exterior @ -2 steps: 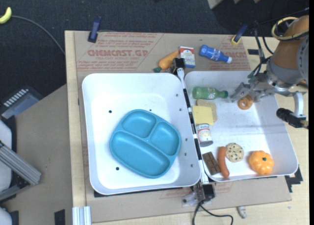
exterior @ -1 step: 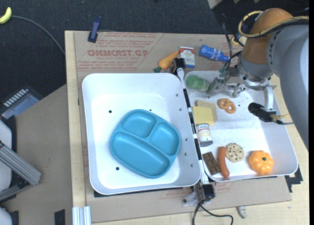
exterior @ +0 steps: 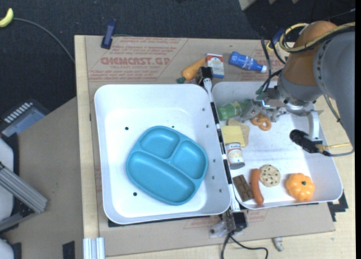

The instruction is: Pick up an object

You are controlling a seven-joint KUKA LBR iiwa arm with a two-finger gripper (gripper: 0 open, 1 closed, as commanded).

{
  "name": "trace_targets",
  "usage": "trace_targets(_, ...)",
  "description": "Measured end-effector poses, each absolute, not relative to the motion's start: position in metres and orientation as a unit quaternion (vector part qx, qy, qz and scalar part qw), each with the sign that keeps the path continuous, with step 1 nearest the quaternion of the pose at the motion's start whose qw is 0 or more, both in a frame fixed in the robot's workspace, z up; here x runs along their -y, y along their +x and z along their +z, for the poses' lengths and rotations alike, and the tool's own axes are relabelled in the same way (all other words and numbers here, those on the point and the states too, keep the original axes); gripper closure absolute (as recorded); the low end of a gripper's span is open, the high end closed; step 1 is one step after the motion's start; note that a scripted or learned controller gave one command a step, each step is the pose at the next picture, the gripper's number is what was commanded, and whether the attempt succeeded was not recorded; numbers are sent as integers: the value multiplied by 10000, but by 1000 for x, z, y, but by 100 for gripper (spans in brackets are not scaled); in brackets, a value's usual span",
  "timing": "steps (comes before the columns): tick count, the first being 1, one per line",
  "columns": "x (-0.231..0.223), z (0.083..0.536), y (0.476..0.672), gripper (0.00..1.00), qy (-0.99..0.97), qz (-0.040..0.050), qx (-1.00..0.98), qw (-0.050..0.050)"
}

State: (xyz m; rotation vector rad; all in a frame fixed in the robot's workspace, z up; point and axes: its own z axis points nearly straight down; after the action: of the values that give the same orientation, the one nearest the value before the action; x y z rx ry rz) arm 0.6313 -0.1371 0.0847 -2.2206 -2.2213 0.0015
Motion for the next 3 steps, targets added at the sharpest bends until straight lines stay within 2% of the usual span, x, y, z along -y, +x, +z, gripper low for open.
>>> trace_targets(1, 137, 95, 632, 100, -7067, 1, 7075, -8)
trace_targets(2, 88, 186, 614, 100, -7064, -12, 7078, -11)
trace_targets(3, 149, 162, 646, 100, -7073, 1, 7069, -14)
